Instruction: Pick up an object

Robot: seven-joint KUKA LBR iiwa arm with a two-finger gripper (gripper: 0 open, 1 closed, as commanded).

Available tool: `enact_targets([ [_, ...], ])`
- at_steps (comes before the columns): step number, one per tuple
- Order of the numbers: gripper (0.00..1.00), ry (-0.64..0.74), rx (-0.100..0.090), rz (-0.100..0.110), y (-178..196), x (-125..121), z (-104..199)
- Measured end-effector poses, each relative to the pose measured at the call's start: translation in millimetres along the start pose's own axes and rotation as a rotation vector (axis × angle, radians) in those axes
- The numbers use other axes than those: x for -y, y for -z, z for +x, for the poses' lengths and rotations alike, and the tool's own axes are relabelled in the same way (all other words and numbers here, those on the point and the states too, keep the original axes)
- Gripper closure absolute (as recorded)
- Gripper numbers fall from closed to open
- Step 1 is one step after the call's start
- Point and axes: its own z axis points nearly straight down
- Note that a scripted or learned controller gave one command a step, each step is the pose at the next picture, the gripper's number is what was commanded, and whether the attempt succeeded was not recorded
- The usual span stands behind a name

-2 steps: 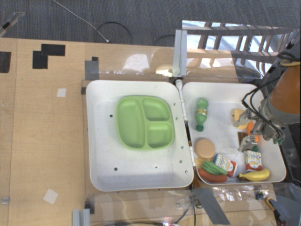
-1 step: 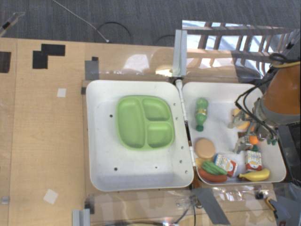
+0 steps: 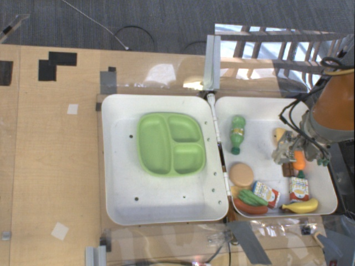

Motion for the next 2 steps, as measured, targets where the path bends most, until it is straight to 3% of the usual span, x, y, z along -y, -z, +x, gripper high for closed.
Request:
enact_targets([
  [1, 0.0, 0.0, -0.001, 0.0, -0.5, -0.1, 0.3],
  [2, 0.0, -0.025, -0.018, -0.004, -15.3, 13.6, 6.1],
])
